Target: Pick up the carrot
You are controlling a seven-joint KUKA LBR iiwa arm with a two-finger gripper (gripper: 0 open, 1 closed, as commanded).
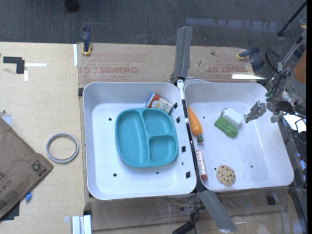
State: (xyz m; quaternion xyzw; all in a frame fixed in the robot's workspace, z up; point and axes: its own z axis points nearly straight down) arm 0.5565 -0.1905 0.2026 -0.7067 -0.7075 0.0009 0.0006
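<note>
Presently I'm approaching: end effector (254,112), whose grip I cannot tell, must cross the right bin (273,150) to the carrot (194,122).

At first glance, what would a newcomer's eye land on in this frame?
The teal divided plate in the left bin stands out most. Next, the orange carrot lies against the right bin's left wall, with the gripper poised over that bin's right side, well apart from it.
</note>
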